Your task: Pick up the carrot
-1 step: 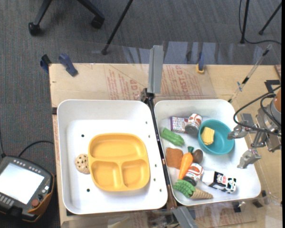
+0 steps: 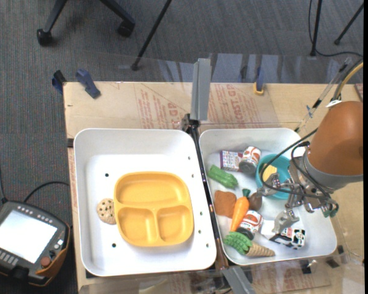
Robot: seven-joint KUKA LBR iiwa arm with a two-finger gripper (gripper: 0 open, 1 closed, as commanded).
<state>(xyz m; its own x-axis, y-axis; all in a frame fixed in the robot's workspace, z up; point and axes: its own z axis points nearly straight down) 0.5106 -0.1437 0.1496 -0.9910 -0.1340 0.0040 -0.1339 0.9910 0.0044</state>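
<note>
The carrot [image 2: 240,211], orange with a dark green top, lies tilted in the middle of the right bin [image 2: 322,245], its leafy end pointing up and to the right. It rests between a brown toast slice [image 2: 223,201] and a small can [image 2: 251,220]. My gripper [image 2: 287,217] hangs over the right half of that bin, about a hand's width to the right of the carrot, above a white and black toy [image 2: 292,237]. Nothing shows held in it. The arm's orange band [image 2: 338,141] covers the bin's right side.
Around the carrot lie a green pickle [image 2: 222,176], a purple box [image 2: 231,159], another can [image 2: 251,158], a teal bowl [image 2: 273,170], a green leafy piece [image 2: 237,242] and an ice cream cone [image 2: 261,250]. The left bin [image 2: 86,164] holds a yellow divided plate [image 2: 153,209] and a cookie [image 2: 106,211].
</note>
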